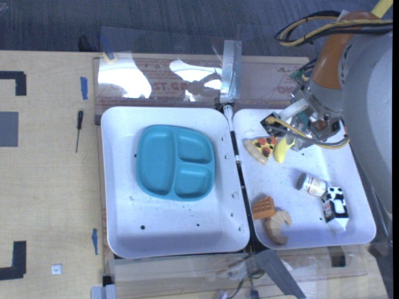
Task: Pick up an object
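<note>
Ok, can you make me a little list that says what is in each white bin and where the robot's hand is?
left bin: shallow white bin holding a blue plastic plate with three sections
right bin: shallow white bin holding toys
near the gripper: pizza slice toy, yellow banana-shaped toy
middle right: small grey can with a white label, black and white carton
front: brown waffle-like piece, tan lumpy toy
gripper: over the back of the right bin
held: cannot tell

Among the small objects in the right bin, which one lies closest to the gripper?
The yellow banana: it lies right beside the gripper, next to the pizza slice. The others lie farther toward the front.
</note>
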Motion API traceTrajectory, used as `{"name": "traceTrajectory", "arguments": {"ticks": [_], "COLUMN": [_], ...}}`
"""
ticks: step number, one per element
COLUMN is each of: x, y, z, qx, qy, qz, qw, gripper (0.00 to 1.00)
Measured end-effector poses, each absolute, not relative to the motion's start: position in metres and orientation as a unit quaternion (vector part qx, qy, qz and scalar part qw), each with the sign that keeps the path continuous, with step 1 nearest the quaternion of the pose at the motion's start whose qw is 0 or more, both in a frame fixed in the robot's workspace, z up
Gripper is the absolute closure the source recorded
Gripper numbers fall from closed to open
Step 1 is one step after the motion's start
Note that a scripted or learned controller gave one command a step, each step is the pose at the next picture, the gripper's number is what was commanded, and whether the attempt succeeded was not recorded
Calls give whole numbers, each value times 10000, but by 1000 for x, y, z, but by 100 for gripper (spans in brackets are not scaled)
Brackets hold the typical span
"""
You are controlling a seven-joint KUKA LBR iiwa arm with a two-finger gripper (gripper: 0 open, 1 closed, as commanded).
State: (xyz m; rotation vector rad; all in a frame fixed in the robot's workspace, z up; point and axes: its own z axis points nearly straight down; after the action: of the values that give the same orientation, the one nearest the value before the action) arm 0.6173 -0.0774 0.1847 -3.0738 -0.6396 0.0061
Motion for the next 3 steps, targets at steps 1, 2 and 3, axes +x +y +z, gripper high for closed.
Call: {"name": "traceTrajectory", "arguments": {"ticks": [1, 2, 3], "x": [641, 624, 653], "y": [-51, -96, -47], "z": [184, 170, 185], "qx": [-9949, -9949, -9948], "qy": [-1012, -1010, -1023], "qz": [-2, 29, -10], "qw": [7, 8, 12], "gripper": [100, 100, 100]}}
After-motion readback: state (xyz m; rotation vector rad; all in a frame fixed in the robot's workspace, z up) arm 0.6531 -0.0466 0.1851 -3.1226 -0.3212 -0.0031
